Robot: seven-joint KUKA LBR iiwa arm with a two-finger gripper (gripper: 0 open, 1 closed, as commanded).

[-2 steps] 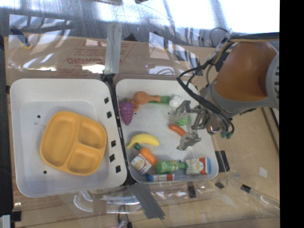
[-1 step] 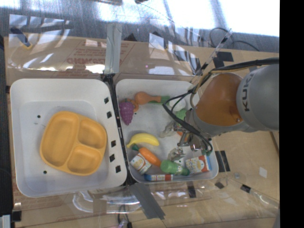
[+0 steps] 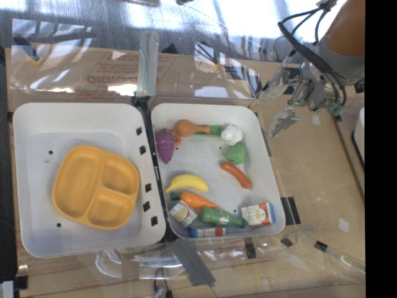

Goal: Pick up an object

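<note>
Across the surface (image 3: 322, 185) two white bins lay side by side. From my remote station I judged that the task stood at its first step: the approach, with nothing picked yet.

The left bin (image 3: 37, 123) carried a yellow divided plate (image 3: 95, 186). The right bin (image 3: 263, 172) carried all the small objects. The arm (image 3: 344, 23) reached in from the right and stopped high, outside the far right corner of this bin. Its gripper (image 3: 282, 113) hung over the bare surface just beside the bin wall, and it held nothing. I could see two pale fingers, but at this slant I could not tell if they were apart or together.

Inside the right bin, a banana (image 3: 187, 182) lay near the middle. A carrot (image 3: 198, 200) and a green bottle (image 3: 220, 217) were at the near side, with a small carton (image 3: 257, 214) and a can (image 3: 181, 213) close by. A sausage (image 3: 236, 174) lay alone on the right, and purple grapes (image 3: 165, 145) were by the left wall. A white garlic (image 3: 232, 134) sat at the far side, nearest to the gripper.

In my judgement, the next move called for bringing the gripper over the bin and lowering it on one separate object. The sausage or the banana seemed the easier choice, because both had free space around them.
</note>
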